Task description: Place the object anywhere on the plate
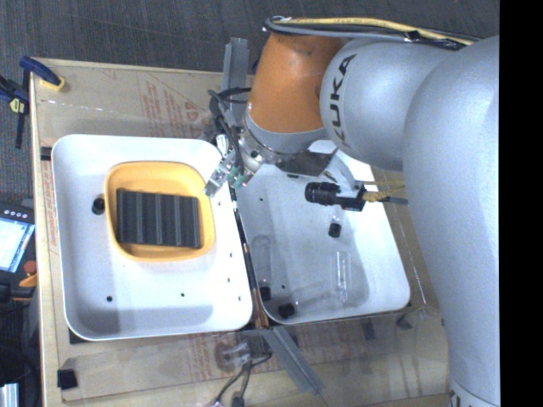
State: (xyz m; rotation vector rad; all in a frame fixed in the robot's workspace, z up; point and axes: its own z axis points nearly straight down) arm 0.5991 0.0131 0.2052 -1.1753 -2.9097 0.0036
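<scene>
A yellow plate [157, 170] lies in the left bin [136, 312]. On it rests a dark grey ridged object [161, 219], flat and covering most of the plate's middle. My gripper [223, 175] hangs at the plate's upper right corner, over the seam between the two bins, with the orange wrist band [288, 83] right above it. Nothing shows in the gripper's grasp. The arm hides the upper part of the right bin [382, 287].
In the right bin lie a small black piece [335, 227], a clear tube-like item [342, 271] and another clear item [261, 253] by the left wall. A black cylinder with a cable [331, 194] juts from the wrist. Blue clamps [38, 70] sit at the bench's far left corner.
</scene>
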